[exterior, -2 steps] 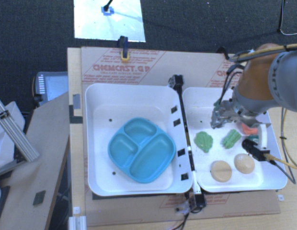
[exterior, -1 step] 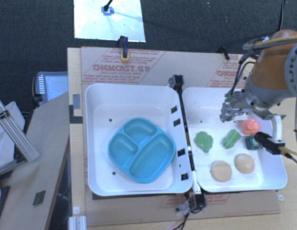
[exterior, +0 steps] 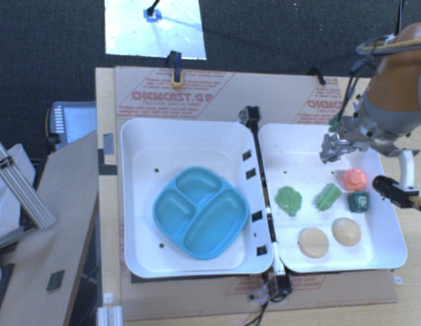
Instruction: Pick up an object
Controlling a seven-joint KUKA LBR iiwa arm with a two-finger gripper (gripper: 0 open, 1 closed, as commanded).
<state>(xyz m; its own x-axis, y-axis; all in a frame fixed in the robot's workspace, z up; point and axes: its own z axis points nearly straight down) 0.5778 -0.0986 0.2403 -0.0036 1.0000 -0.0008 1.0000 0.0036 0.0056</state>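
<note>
Camera view: two bins point(exterior: 197, 131), five toy foods point(exterior: 288, 200), one tray point(exterior: 200, 212).

The left bin point(exterior: 139, 155) is white and holds a light blue divided plate point(exterior: 200, 212). In the white right bin point(exterior: 292, 141), right of that plate, lie two green pieces point(exterior: 288, 200), a pink-orange piece point(exterior: 354, 179), a dark green block point(exterior: 358, 202) and two beige rounds point(exterior: 313, 242).

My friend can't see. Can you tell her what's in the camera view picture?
A grey robot arm with an orange band reaches in from the right, its tool above the right white bin, which holds six small toy foods: two green, one pink, one dark green, two tan. The left white bin holds a blue divided plastic plate.
</note>
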